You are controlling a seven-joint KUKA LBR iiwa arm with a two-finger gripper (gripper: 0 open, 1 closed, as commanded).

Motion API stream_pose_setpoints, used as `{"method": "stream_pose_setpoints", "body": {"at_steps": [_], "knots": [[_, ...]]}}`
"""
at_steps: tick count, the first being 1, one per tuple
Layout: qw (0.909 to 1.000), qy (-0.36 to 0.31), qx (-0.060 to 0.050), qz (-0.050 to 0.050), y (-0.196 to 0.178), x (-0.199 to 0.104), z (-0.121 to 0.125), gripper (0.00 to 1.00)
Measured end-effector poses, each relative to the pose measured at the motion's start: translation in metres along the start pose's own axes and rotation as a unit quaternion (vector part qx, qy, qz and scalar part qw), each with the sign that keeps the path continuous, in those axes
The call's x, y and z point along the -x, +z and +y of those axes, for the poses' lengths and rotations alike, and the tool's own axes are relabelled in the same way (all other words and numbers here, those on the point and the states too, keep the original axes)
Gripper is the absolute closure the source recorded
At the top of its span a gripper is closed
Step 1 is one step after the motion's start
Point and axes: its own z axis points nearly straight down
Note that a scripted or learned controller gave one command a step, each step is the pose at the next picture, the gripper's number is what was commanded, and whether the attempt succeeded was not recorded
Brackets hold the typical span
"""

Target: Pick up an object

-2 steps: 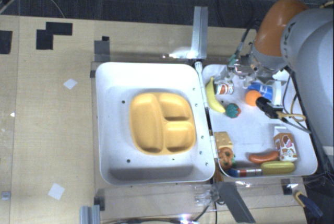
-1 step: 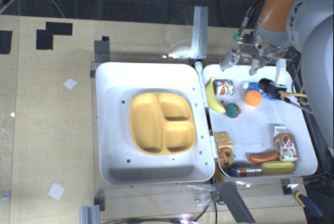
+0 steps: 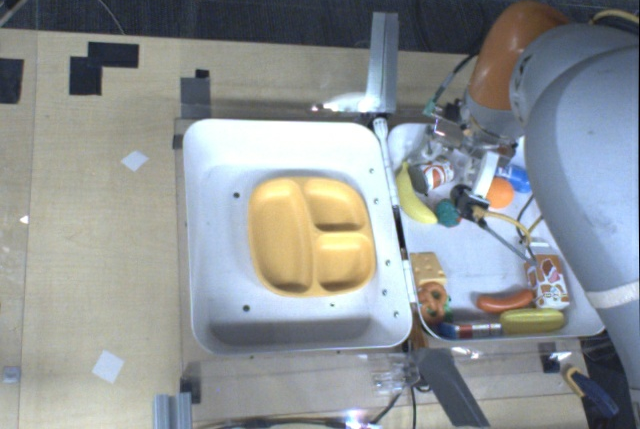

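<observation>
The gripper (image 3: 452, 179) is down in the right bin (image 3: 470, 262), right over the banana (image 3: 412, 198) and a small can (image 3: 432, 177). Whether it has anything, I can't tell. Looks like the grasp stage; next comes a clean lift.

yellow tray (image 3: 305, 235), white bins (image 3: 210, 217), yellow banana (image 3: 412, 200)
</observation>
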Motion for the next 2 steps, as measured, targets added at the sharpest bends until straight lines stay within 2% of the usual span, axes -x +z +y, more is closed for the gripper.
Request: {"method": "stream_pose_setpoints", "body": {"at_steps": [1,2], "knots": [[0.9996,-0.028,0.005,0.000,-0.002,0.051,-0.034,0.00],[0.9686,-0.248,-0.001,-0.001,0.000,0.018,0.006,0.00]]}}
